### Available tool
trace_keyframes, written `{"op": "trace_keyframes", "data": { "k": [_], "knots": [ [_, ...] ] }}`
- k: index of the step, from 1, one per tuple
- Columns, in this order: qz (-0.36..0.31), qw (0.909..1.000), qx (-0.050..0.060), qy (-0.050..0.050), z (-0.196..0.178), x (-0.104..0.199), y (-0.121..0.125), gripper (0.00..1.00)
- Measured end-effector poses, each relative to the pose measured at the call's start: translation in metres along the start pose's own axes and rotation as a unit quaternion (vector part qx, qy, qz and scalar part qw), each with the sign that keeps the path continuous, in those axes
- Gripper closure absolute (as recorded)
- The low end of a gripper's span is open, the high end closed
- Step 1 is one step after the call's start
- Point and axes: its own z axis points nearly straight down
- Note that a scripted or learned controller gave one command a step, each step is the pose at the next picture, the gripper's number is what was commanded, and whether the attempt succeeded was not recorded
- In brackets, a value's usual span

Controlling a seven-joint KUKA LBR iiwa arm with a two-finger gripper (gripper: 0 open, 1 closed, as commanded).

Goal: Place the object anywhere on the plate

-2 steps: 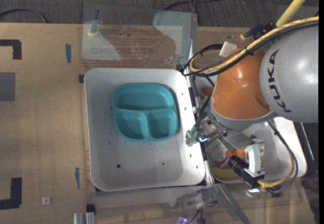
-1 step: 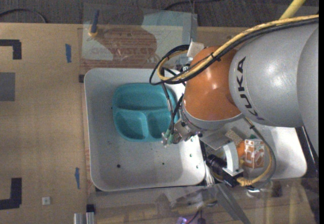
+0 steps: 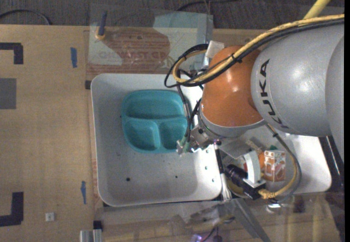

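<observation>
While the grey and orange arm (image 3: pixel 273 82) leans over both bins, the left bin (image 3: pixel 115 175) holds a teal divided plate (image 3: pixel 153 120); a small carton (image 3: pixel 272 165) lies in the right bin (image 3: pixel 317 172), and the gripper (image 3: pixel 185 147) sits at the plate's right edge

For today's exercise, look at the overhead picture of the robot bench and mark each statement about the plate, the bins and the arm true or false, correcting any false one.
1. The plate is teal and has divided compartments. True.
2. The plate lies in the right bin. False: it lies in the left bin.
3. The arm's orange band is above the gap between the bins. True.
4. A small carton lies on the plate. False: it lies in the right bin.
</observation>
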Motion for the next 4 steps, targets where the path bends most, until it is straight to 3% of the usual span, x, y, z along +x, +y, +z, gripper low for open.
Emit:
{"op": "trace_keyframes", "data": {
  "k": [1,2,3,4],
  "knots": [
    [-0.293,0.9562,-0.001,-0.001,-0.08,0.02,0.047,1.0],
    [-0.345,0.9385,0.001,0.001,-0.067,-0.005,0.043,1.0],
    [-0.555,0.8317,0.0,0.001,0.011,0.051,0.046,1.0],
    [-0.707,0.7071,-0.003,-0.001,-0.014,0.042,0.1,1.0]
  ]
}}
